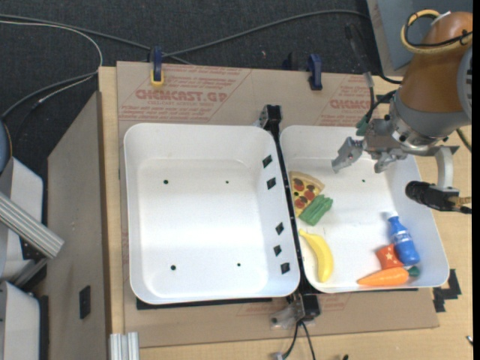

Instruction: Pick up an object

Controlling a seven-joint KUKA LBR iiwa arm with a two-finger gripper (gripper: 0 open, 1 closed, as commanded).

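My gripper (365, 156) hangs over the back of the right bin (352, 142), its two fingers spread apart with nothing between them. Below it in that bin lie a pizza slice (303, 188), a green pickle-like piece (316, 209) and a yellow banana (319, 254) near the left wall. A blue bottle (402, 240), a red piece (388, 256) and an orange carrot (384, 277) sit in the front right corner. The gripper is well above and behind all of them.
The left bin (142, 201) stands beside the right one, with a black divider (277, 193) between them. Clamps (157, 64) hold the cardboard base at the back. A black part of the arm (431, 194) sticks out over the right bin's right rim.
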